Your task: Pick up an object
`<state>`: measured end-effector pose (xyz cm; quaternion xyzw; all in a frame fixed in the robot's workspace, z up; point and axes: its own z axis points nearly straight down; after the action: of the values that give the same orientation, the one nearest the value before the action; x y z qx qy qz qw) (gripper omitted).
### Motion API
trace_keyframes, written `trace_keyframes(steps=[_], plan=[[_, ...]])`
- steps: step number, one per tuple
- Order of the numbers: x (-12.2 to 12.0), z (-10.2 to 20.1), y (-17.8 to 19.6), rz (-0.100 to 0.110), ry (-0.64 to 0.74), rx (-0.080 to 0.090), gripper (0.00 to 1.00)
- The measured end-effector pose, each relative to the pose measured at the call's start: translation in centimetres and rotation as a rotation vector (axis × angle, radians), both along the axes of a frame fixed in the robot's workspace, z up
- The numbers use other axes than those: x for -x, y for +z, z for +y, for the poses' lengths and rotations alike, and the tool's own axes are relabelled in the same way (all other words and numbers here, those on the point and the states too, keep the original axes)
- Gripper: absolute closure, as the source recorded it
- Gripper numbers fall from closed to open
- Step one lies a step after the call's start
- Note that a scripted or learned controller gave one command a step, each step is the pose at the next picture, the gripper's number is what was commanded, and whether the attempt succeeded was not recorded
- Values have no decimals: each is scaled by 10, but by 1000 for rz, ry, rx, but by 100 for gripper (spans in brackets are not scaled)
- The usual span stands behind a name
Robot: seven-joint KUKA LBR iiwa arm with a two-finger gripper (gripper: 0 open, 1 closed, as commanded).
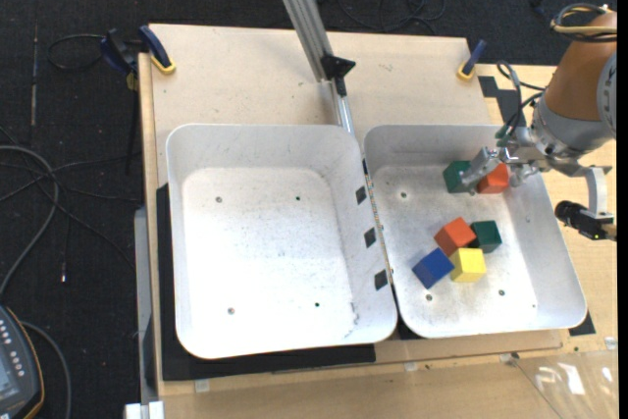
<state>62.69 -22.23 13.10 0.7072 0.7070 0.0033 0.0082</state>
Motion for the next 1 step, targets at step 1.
trace_keyframes(steps=[1], plan=[[55, 16, -37, 20, -1, -8, 0]])
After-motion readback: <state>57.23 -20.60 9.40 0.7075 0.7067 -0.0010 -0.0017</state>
